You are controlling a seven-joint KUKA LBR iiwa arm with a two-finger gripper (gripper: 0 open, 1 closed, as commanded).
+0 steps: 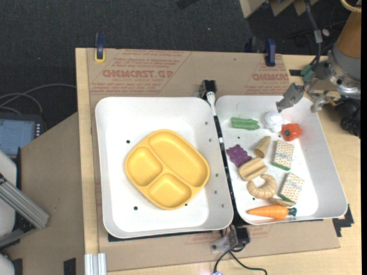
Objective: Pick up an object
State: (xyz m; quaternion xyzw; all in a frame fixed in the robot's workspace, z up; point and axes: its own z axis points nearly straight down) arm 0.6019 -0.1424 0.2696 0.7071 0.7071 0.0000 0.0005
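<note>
Over the right bin's (pixel 330 153) far edge hung the claw (pixel 301 98), fingers spread and grasping nothing. Just below it lay a small white object (pixel 273 120), with a red tomato (pixel 292 132) beside that and a green pea pod (pixel 245 123) further left.

Light wooden tabletop (pixel 63 171), brown printed board (pixel 149 73) lying flat on it, held by blue clamps (pixel 100 46) at its far edge, two shallow white bins (pixel 109 153) side by side on the board
</note>
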